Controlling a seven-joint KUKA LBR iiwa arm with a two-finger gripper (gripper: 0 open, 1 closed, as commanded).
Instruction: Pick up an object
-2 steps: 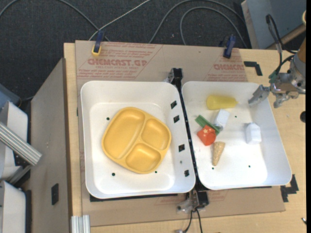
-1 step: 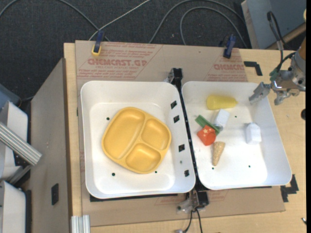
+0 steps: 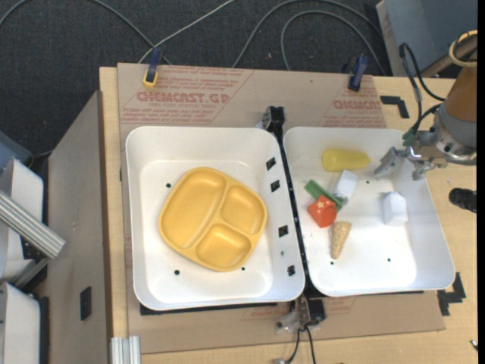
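Reaching in from the right edge of the frame, the arm (image 3: 460, 105) hung over the upper right part of the right bin (image 3: 424, 275), its orange band near the top right corner. The gripper (image 3: 400, 164) sat just below the wrist, with two grey fingers (image 3: 384, 163) splayed apart and nothing between them; the far finger was hard to make out against the white floor, so the exact spread was uncertain.

Inside the right bin lay several small things. A yellow block (image 3: 345, 159) rested near the upper middle, left of the gripper and apart from it. A small white piece (image 3: 346, 183) lay below it, touching a green strip (image 3: 324, 192) that slanted toward the bin's left wall. A red strawberry toy (image 3: 322, 211) sat just under the strip, and a tan cone (image 3: 339, 238) lay below that. A white cube (image 3: 393, 207) sat beneath the gripper, nearest to it.

A yellow divided plate (image 3: 213, 218) lay in the left bin (image 3: 144, 203).
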